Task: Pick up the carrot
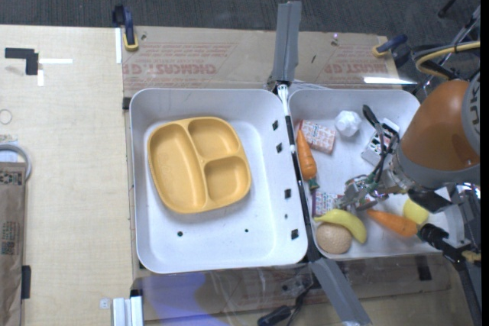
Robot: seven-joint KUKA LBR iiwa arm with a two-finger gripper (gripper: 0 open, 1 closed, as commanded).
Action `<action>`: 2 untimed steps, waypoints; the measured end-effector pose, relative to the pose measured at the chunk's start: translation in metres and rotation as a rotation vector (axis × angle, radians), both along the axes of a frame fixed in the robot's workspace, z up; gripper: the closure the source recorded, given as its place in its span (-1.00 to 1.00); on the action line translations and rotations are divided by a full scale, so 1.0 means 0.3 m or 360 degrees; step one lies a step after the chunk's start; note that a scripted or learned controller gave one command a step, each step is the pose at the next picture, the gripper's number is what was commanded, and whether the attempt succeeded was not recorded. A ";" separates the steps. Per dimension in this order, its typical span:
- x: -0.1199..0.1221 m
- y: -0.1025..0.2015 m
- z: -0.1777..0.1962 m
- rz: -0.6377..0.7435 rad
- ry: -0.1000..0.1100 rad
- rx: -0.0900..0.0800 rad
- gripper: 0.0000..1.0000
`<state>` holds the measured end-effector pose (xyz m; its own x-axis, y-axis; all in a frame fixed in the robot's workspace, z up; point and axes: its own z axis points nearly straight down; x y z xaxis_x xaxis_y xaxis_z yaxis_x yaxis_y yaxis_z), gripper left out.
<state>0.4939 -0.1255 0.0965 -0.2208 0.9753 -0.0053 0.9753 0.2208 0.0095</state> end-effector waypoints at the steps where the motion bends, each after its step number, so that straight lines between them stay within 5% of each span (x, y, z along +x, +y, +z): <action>1: -0.052 -0.053 0.043 0.0360 0.0017 0.0004 -1.00; 2: -0.043 0.067 -0.007 0.0587 0.0002 -0.0007 -1.00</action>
